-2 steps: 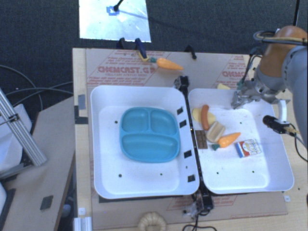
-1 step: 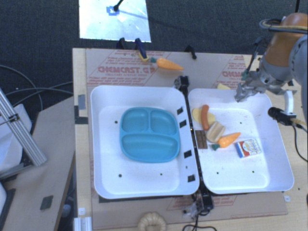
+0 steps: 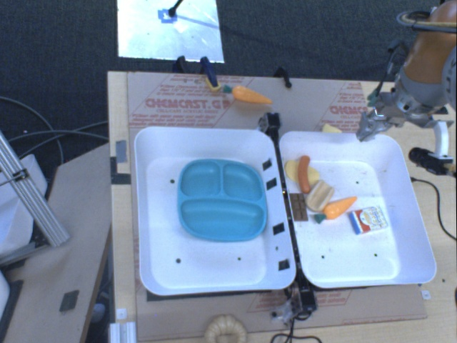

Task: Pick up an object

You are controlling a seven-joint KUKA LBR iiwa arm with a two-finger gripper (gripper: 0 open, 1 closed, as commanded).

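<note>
Nothing picked yet, I judge: my tool [image 3: 368, 131] hovers at the right bin's [image 3: 410, 263] upper rim (its state I cannot tell). The carrot [image 3: 337, 207] lies mid-bin, untouched.

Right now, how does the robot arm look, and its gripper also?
The arm is a rounded body with an orange band over a grey wrist section. A dark cable loops along its left side. The gripper at its end is a small grey metal piece with dark parts, near the far rim of the right bin.

Toy sausage [image 3: 305, 174], bun [image 3: 319, 194], carrot [image 3: 338, 207] and small carton [image 3: 368, 220] lie clustered in right bin [image 3: 357, 263].
</note>
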